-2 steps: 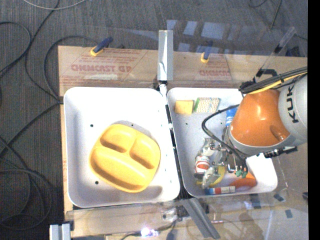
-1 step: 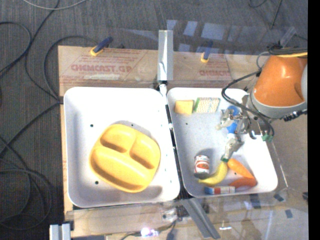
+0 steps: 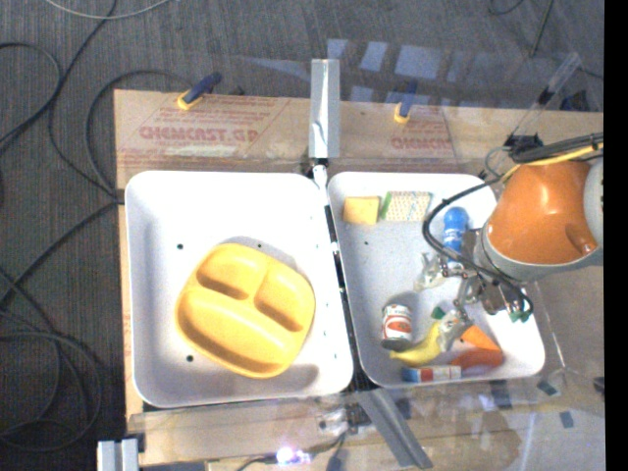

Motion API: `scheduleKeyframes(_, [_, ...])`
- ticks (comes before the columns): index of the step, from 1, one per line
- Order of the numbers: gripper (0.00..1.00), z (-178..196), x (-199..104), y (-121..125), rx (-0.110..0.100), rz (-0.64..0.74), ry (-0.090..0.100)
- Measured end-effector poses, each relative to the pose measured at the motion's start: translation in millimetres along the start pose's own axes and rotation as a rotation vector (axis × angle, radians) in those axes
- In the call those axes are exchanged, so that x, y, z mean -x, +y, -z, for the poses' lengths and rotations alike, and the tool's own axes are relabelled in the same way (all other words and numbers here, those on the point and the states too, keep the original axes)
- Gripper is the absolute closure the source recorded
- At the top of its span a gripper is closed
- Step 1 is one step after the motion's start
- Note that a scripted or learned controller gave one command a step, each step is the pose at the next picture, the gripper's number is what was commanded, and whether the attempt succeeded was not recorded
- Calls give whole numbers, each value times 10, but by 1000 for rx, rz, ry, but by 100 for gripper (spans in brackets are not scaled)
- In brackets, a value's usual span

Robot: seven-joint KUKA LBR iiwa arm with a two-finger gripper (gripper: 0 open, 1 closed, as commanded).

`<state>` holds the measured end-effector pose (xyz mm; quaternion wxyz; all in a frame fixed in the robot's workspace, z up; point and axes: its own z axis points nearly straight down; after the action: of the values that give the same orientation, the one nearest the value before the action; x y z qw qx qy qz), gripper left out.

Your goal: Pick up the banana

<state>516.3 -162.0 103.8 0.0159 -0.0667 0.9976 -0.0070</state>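
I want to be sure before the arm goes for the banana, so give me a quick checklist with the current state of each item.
1. Banana in view, right bin: ok.
2. Gripper above the banana's right end: ok.
3. Banana between the fingers: cannot tell.
4. Room around banana: not ok, small can sits beside it, orange piece and a flat item crowd it.
5. Yellow tray in the left bin, out of the way: ok.

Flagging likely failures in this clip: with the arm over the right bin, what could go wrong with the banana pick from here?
1. Crowding: the banana lies against the can and the carrot, so the gripper may nudge or catch a neighbour.
2. It lies near the bin's front wall, leaving little room to close around it.
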Motion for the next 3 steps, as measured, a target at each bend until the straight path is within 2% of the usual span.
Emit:
scheduleKeyframes(1, [0, -43, 418, -321, 6, 20, 9])
scheduleKeyframes(2, [100, 118, 464, -326, 3, 20, -2])
scheduleKeyframes(3, [0, 103, 455, -318, 6, 20, 1])
